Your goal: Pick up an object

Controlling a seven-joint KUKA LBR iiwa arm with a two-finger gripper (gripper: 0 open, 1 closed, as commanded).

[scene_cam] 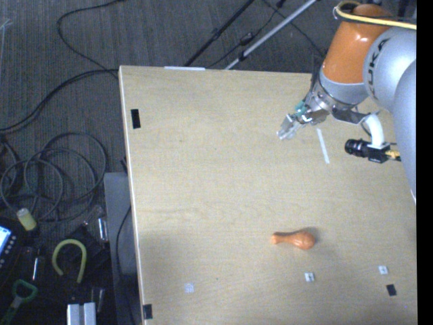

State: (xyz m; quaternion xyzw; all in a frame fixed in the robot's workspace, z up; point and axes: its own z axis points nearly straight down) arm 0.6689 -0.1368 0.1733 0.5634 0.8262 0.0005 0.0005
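Observation:
A small orange pear-shaped object (pixel 295 239) lies on its side on the tan board (pixel 203 181), in the front right part, with its narrow end pointing left. My gripper (pixel 289 128) hangs over the board's back right area, well behind the orange object and apart from it. Nothing shows in the gripper. The grey arm with its orange band (pixel 352 39) reaches in from the upper right.
Small black tags (pixel 135 118) and white markers (pixel 309 276) sit flat on the board. To the left of the board's edge the floor holds coiled cables (pixel 54 175) and hand tools (pixel 67 256). Tripod legs (pixel 284 19) cross the carpet behind the board.

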